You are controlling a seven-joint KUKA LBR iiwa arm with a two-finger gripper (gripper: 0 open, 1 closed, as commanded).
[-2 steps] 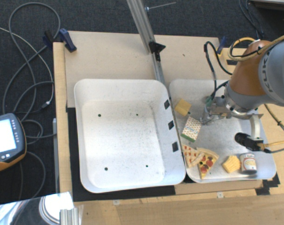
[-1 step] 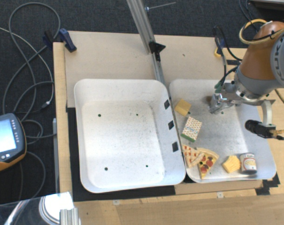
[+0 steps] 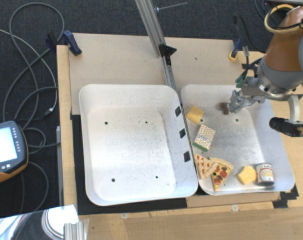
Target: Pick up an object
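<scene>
Yellow wedge (image 3: pixel 195 115), checkered block (image 3: pixel 204 137), pizza slice (image 3: pixel 215 169), cheese (image 3: pixel 247 174), can (image 3: pixel 264 174)

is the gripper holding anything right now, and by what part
Cannot be told. The gripper hangs over the right bin beside a small dark thing; no hold shows.

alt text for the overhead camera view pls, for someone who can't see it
A grey and orange robot arm reaches in from the right, its gripper low over the far part of the right bin. That bin holds a yellow block, a patterned box, a toy pizza slice, a cheese wedge and a small can.
</scene>
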